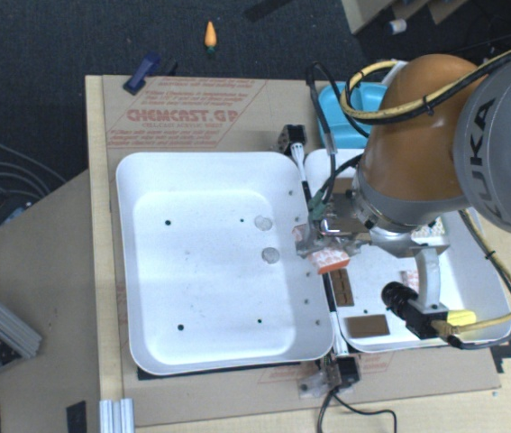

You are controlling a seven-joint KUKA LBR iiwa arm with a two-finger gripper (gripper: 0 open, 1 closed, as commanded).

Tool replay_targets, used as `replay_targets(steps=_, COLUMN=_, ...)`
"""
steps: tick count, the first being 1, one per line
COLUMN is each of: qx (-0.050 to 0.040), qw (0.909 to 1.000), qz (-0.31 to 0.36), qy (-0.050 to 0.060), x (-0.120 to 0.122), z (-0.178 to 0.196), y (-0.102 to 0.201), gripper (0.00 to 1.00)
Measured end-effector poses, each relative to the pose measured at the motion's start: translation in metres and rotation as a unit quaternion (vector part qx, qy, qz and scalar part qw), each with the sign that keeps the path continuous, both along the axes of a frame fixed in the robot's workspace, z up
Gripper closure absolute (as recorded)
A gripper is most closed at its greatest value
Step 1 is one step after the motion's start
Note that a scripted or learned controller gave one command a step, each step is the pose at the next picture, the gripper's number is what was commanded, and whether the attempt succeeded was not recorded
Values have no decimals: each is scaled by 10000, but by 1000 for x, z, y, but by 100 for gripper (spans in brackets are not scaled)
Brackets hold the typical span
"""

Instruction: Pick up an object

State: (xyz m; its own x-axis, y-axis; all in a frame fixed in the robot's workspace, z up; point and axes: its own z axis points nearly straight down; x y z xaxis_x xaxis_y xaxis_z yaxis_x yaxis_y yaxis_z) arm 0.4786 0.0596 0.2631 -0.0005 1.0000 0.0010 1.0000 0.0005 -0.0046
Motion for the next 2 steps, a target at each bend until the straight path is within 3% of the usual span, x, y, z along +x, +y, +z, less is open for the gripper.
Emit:
replay_targets(steps=1, qx=-7, qw=10000, qz=-5, qy=-24, x=66, z=-7, y=-27, gripper=100)
replay_targets(steps=2, qx=1, qw=10000, qz=1, qy=-7, x=52, z=-2, y=9, gripper=100)
